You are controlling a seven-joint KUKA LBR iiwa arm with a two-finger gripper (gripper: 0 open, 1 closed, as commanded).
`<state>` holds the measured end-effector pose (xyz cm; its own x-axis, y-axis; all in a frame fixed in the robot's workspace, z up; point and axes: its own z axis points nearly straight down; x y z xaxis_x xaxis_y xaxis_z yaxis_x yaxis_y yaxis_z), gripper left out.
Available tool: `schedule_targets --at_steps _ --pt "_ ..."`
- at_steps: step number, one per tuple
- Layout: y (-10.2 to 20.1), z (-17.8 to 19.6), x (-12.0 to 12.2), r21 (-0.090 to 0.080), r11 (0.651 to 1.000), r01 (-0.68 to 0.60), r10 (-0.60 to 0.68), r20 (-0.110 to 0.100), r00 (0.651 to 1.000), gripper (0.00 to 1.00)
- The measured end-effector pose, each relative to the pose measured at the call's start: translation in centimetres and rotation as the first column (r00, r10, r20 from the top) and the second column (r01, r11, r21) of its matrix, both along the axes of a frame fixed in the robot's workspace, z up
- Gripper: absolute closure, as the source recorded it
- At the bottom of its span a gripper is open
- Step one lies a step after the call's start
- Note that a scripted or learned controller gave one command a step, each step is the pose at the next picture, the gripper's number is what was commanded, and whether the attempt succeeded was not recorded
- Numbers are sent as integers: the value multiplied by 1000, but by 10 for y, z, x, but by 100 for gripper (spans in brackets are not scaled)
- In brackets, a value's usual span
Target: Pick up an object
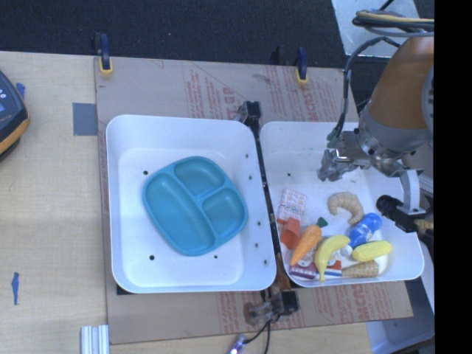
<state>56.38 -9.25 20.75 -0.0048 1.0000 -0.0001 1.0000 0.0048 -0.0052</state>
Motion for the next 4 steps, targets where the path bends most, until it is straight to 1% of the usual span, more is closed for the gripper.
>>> schedule_targets --at_steps 1,2,3,4 --pt "0 -1 0 0 1000 0 0 -1 1000 0" --pt "-66 61 -41 0 1000 2 -2 -1 1000 0" --pt "-103 -11 -17 0 1000 0 0 -2 1000 0" --pt "-114 -118 -9 1 1000 0 0 -2 1000 0"
